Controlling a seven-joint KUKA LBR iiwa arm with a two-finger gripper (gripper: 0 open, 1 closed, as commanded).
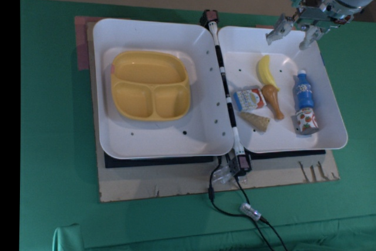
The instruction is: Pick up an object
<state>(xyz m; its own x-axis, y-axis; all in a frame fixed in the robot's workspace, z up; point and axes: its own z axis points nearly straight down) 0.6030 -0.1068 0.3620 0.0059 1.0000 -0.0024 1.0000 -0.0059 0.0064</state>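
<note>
My gripper [293, 33] hangs open above the far edge of the right bin [329, 132], with nothing between its fingers. Below it in that bin lie a yellow banana [266, 70], a brown chicken drumstick [272, 99], a blue bottle [303, 90], a small carton with a red and blue label [249, 99], a strawberry-printed can [305, 121] and a tan waffle cone [255, 121]. The banana is the nearest object to the gripper, a little to its lower left.
The left bin [117, 144] holds a yellow divided plate [150, 84]. A hinge bar [225, 88] runs between the two bins. Cables [241, 200] trail off the bench's front. Green cloth [53, 126] surrounds the cardboard base.
</note>
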